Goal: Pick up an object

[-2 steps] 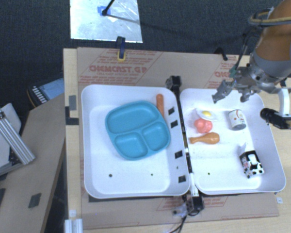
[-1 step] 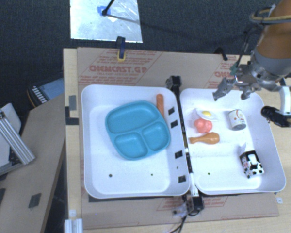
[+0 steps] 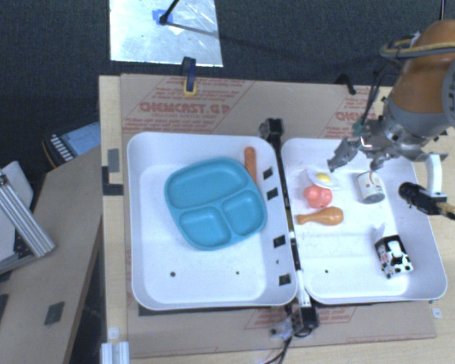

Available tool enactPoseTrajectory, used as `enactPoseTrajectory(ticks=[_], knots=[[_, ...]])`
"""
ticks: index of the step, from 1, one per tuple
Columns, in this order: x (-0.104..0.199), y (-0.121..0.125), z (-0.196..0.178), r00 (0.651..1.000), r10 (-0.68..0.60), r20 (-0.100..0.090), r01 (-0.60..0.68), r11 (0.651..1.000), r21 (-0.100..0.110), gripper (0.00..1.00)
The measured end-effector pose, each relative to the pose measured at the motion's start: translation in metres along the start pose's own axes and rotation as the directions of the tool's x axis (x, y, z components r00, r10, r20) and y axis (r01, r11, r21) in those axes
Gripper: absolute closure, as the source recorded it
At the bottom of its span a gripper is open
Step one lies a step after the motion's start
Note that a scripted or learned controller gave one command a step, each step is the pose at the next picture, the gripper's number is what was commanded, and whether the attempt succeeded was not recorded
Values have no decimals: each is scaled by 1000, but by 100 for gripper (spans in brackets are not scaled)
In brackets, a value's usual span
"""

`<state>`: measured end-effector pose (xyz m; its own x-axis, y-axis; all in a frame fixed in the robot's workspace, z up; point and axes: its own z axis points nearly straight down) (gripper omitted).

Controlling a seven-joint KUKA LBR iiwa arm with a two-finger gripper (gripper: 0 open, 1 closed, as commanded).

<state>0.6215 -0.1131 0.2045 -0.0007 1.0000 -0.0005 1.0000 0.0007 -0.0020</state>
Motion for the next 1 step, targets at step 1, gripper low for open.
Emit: enactPoseTrajectory(ticks=[1], knots=[[-6, -6, 47, 1000, 0, 0, 0, 1000, 0, 0]])
